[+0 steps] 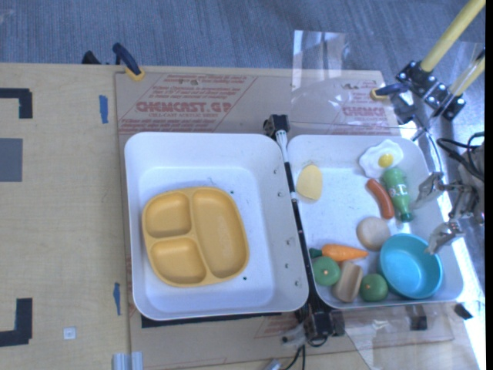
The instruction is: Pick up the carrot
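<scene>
The carrot point(344, 251) is small and orange, with a green top at its left end. It lies flat near the front of the right bin point(339, 156), pointing right. A green round fruit point(326, 270) and a beige block point(349, 281) sit just in front of it. A pale round potato-like piece point(373, 232) touches its right end.
The right bin also holds a blue bowl point(410, 265), a lime point(374, 287), a red sausage point(380, 198), a green bottle point(397, 193), a fried egg point(382, 159) and a yellow slice point(310, 182). In the left bin point(154, 160) lies a yellow divided plate point(195, 235).
</scene>
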You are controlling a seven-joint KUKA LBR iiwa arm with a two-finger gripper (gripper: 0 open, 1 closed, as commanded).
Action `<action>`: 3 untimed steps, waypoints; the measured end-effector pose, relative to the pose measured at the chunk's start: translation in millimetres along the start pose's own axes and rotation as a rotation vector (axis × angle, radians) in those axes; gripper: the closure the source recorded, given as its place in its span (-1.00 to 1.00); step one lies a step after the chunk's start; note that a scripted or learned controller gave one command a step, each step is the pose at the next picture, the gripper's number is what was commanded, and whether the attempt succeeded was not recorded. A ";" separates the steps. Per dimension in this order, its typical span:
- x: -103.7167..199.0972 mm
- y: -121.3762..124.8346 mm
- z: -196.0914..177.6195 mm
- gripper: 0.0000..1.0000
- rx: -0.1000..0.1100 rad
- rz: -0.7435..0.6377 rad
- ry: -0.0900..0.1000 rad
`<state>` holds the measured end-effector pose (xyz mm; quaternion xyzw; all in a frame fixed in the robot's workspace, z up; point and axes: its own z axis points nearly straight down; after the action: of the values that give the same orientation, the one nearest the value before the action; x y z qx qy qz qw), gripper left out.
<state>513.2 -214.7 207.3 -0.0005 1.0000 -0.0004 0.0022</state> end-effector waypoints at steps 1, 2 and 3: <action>21.2 66.0 36.1 -1.00 -0.004 -0.114 0.004; 17.4 122.6 115.4 -1.00 0.000 0.057 -0.006; 13.0 123.4 102.1 1.00 0.002 0.055 -0.021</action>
<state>500.5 -91.4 105.0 0.0270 0.9996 -0.0013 0.0128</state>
